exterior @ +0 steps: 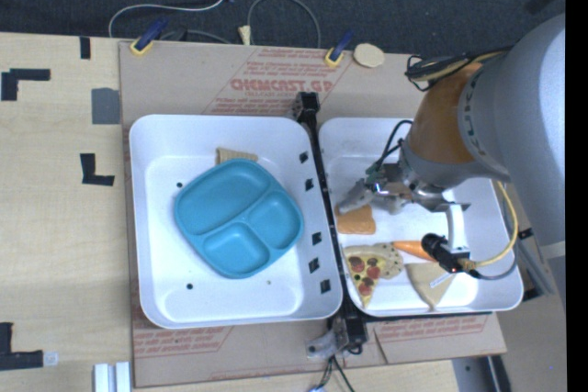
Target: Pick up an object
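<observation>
1. You have the claw low in the right bin, close to the divider between the 2 bins. Its fingers look slightly apart, with nothing between them.
2. The nearest thing is the orange toast piece, lying flat just below the claw tips, toward the near side of the bin.
3. The pizza slice lies further the same way; the carrot and a pale wedge lie to its right.
4. The blue plate sits in the left bin, well apart.
5. I judge that a short descent toward the toast is what you need.
</observation>
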{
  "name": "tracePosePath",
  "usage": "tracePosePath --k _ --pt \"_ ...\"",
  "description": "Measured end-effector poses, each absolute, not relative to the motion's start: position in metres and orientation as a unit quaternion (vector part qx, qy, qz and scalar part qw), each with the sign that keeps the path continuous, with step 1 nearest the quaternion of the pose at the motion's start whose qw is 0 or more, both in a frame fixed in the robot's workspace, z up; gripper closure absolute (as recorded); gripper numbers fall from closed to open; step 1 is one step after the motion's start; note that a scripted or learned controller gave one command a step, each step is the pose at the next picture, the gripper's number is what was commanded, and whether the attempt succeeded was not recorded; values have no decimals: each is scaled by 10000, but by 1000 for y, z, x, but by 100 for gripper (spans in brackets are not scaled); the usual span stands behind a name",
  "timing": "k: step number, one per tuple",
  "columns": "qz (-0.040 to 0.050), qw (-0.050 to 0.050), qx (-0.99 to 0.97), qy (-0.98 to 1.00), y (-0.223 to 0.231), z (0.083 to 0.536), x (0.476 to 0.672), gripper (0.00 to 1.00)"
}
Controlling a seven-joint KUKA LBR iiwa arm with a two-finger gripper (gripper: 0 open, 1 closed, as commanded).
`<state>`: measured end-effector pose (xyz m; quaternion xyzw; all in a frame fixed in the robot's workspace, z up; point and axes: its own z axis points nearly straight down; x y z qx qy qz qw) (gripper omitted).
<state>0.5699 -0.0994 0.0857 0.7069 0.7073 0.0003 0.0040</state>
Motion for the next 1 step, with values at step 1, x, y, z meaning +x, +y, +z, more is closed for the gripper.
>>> tracePosePath --k 1 --pt "14 51 7072 7070 -96 87 565 0"
